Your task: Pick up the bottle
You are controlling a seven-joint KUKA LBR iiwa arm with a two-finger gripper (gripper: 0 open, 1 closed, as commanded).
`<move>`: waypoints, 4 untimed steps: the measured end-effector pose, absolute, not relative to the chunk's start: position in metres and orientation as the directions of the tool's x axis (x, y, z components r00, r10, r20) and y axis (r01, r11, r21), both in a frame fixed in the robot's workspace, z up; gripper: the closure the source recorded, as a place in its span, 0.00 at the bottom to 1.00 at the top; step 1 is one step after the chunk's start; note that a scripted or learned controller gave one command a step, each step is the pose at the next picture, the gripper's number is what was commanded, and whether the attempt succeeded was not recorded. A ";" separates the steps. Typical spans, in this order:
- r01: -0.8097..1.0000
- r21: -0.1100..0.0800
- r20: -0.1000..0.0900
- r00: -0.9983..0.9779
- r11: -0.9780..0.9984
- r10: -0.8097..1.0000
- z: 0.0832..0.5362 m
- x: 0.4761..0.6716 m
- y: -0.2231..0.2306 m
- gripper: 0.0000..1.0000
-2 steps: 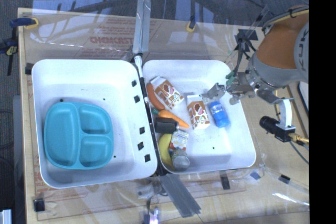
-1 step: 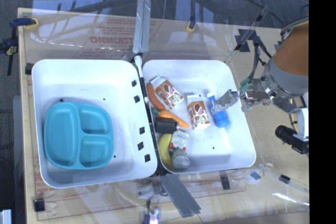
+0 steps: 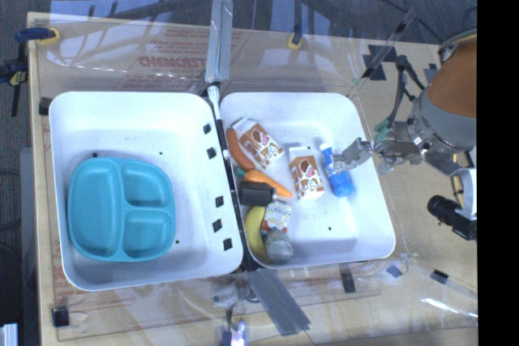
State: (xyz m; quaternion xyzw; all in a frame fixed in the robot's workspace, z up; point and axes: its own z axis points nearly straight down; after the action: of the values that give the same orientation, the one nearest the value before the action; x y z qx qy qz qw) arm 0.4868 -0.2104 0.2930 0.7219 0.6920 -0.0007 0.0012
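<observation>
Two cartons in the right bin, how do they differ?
The upper carton lies diagonally, right beside the orange carrot near the bin divider. The lower carton sits closer to upright in the view, nearer mid-bin, next to the blue bottle. The upper one shows more of its brown-and-white face; the lower one looks slightly narrower. Both are small white cartons with the same brown print.

The arm (image 3: pixel 454 93) is cut off by the right edge, so its upper links cannot be seen. The bottle (image 3: pixel 276 235) is partly covered by neighbouring items (its label print cannot be read).
</observation>
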 end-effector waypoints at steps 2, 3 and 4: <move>0.971 -0.006 0.000 0.240 -0.240 0.971 0.254 0.517 -0.204 0.00; 0.966 -0.006 -0.001 0.259 -0.259 0.966 0.225 0.531 -0.189 0.00; 0.999 -0.005 0.002 -0.041 0.041 0.999 0.237 0.524 -0.180 0.00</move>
State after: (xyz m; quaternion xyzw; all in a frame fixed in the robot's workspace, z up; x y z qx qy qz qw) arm 0.5240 -0.1802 0.2369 0.6923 0.7216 -0.0012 -0.0025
